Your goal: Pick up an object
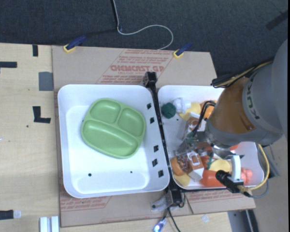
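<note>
Dark carpet lies behind a wooden tabletop (pixel 19 144), where a sheet of printed cardboard (pixel 135 66) carries two shallow white bins side by side. A grey arm (pixel 268 105) with an orange band (pixel 232 112) reaches in and bends down into the right bin (pixel 176 90). Its tool (pixel 195 146) sits low among a crowded pile of small objects, roughly at the middle of that bin. The wrist and the clutter hide its tip, so whether it is open or closed, and whether it holds anything, cannot be told.

Around the tool lie the things it could pick. Just beyond it, toward the far rim, sits a dark green ball-like object (pixel 168 110) beside a pale yellow piece (pixel 193 110). On the near side of the tool lie an orange and brown item (pixel 180 165), a yellow piece (pixel 221 166) and a red-orange piece (pixel 210 179). They touch or overlap one another.

Well away from the tool, across the black divider (pixel 156 124), the left bin (pixel 72 178) holds a green divided plate (pixel 113 127), lying flat.

The step in hand looks like the descent or the grasp itself. Next, the tool likely needs to close on one item and lift straight up; in such clutter, a neighbouring piece could be dragged or the grip could miss.
</note>
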`<state>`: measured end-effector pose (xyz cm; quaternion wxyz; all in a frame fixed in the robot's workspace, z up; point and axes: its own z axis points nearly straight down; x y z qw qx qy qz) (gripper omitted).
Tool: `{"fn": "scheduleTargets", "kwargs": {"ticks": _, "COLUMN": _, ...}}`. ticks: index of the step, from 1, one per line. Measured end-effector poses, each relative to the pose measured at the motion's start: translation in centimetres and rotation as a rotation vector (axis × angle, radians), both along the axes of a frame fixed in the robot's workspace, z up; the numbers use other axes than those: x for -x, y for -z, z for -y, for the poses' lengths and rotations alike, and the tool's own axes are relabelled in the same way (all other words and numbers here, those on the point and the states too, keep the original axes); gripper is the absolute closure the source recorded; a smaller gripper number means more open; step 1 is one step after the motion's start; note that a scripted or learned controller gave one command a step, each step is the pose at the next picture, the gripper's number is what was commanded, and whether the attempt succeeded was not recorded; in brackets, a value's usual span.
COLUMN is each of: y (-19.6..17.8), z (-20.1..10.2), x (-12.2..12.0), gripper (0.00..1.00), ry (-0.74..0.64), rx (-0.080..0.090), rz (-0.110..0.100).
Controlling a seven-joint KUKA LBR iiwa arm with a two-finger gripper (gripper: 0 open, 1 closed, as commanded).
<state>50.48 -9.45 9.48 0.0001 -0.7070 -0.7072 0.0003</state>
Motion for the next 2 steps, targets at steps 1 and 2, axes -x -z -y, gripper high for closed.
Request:
{"fn": "scheduleTargets", "kwargs": {"ticks": 1, "y": -9.5, "z": -6.0, "x": -5.6, "gripper": 1.0, "ry": -0.008, "rx": 0.0, "rz": 0.009}}
{"fn": "scheduleTargets", "kwargs": {"ticks": 2, "y": -15.5, "z": -12.8, "x": -7.0, "gripper": 1.0, "ry": -0.009, "rx": -0.002, "rz": 0.005}}
